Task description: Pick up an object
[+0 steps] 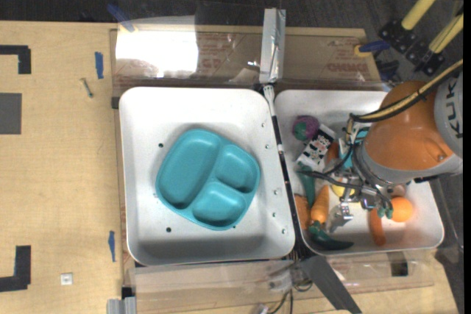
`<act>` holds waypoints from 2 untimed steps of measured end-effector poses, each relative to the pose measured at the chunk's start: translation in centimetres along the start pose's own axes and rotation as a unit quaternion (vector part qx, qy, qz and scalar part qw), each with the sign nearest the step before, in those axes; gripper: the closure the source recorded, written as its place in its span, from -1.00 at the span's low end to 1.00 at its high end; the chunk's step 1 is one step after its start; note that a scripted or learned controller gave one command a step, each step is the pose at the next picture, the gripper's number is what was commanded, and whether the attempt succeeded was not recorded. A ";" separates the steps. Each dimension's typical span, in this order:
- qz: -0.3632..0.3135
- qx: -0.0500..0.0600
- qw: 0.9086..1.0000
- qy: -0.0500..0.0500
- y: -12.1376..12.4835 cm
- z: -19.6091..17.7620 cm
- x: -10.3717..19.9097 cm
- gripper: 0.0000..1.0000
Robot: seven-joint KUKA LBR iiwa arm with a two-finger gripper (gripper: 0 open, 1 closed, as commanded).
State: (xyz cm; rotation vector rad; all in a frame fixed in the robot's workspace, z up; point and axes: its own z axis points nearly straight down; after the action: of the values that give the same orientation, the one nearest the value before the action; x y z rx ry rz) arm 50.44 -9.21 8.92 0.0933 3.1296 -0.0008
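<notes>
Two white bins [136, 158]; one teal divided plate [208, 176]; one purple ball [304, 128]; one orange ball [402, 210]; one black-and-white packet [318, 148]

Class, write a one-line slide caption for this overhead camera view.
Gripper low in the cluttered right bin; teal divided plate in the left bin.

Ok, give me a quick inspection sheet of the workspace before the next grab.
Surface: white left bin and right bin on a wooden bench.
Job's things: right bin holds a purple ball, a black-and-white patterned piece, an orange ball, an orange carrot-like piece and a dark green item.
Clutter: teal divided plate in the left bin.
Grippers: pincer low over the right bin's pile; grip cannot be told.
Cables: dark wires looped below the wrist.
Surroundings: black tape marks and blue tape bits on the bench; clear panel behind the bins.
</notes>
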 end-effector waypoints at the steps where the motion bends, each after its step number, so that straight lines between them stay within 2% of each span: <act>1: -0.014 0.000 1.000 -0.003 0.0 0.0 0.7 -1.00; 2: -0.010 0.000 1.000 -0.001 -0.2 0.0 -3.1 -1.00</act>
State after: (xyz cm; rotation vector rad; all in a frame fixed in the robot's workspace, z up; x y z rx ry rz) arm 53.50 -9.61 8.92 0.0610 3.1276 -0.0010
